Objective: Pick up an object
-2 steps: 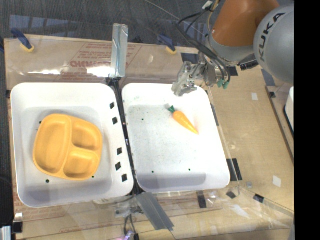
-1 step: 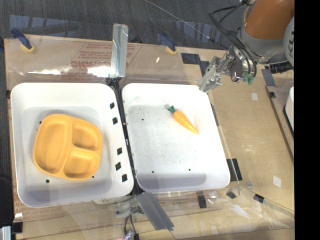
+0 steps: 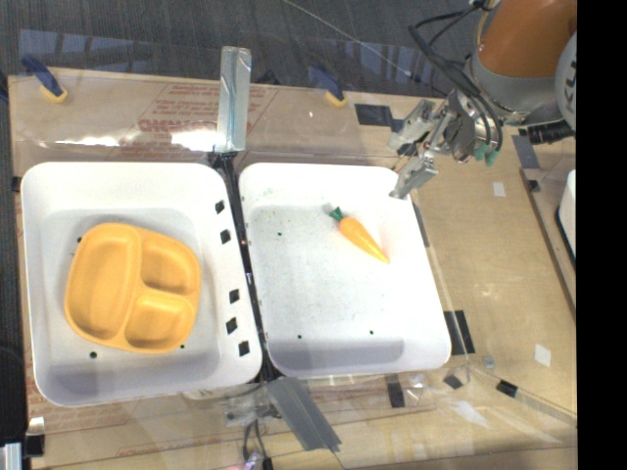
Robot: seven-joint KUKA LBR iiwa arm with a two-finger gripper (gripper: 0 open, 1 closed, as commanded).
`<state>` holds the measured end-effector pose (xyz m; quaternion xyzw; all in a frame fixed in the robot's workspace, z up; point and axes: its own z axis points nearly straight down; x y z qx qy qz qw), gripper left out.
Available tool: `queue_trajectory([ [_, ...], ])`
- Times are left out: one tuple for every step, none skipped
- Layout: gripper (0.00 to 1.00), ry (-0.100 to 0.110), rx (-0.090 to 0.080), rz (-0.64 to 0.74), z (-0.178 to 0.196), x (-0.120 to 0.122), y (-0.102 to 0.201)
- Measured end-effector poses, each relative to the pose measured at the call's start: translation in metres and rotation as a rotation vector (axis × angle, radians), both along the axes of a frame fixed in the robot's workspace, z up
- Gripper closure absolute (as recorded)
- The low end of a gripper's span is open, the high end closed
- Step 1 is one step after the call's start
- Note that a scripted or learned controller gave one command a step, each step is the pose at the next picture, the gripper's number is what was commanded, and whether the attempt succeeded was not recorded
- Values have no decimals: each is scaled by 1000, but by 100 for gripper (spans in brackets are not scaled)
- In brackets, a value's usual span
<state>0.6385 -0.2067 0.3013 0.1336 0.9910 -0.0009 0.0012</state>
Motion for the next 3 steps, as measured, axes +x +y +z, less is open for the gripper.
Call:
queue_trajectory([
  [0,2,2,-122,-210,-17,21],
  [0,8,4,-428,-211,-74,98],
  [0,4,2,-238,-210,-128,36],
])
